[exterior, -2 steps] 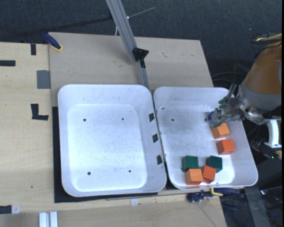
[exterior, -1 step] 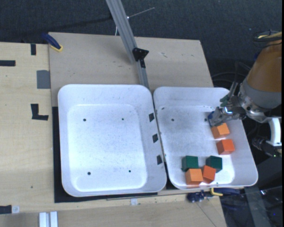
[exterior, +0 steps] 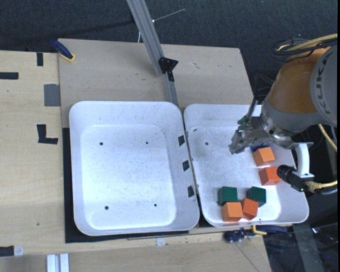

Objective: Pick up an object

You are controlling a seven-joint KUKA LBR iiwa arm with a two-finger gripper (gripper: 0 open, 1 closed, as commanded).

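Camera view gives you a slanted look down on the counter [exterior: 215, 72], and nearest its lower edge lies a small blue and yellow item [exterior: 246, 234], just outside the front rim of the right bin [exterior: 212, 115]. Inside that bin, close to the front wall, you see a cluster of four blocks: an orange block [exterior: 233, 211] touching a second orange block [exterior: 250, 208], with a dark green block [exterior: 227, 194] just behind the first and another dark green block [exterior: 256, 194] just behind the second. A little farther back and to the right, a reddish-orange block [exterior: 268, 175] lies by the bin's right side, and just beyond it a lighter orange block [exterior: 264, 156] sits tilted on the bin floor. The tool [exterior: 238, 143] hangs low over the right bin, just to the left of that lighter orange block; you cannot tell from this angle whether it is open or closed, and no block shows between its tips. The arm [exterior: 303, 89], grey with its orange band, reaches in from the right above it. The left bin [exterior: 79, 152] sits side by side with the right one. Farther back, a grey metal bar [exterior: 150, 33] slants across the counter, and a blue and yellow item [exterior: 63, 50] lies at the far left corner.
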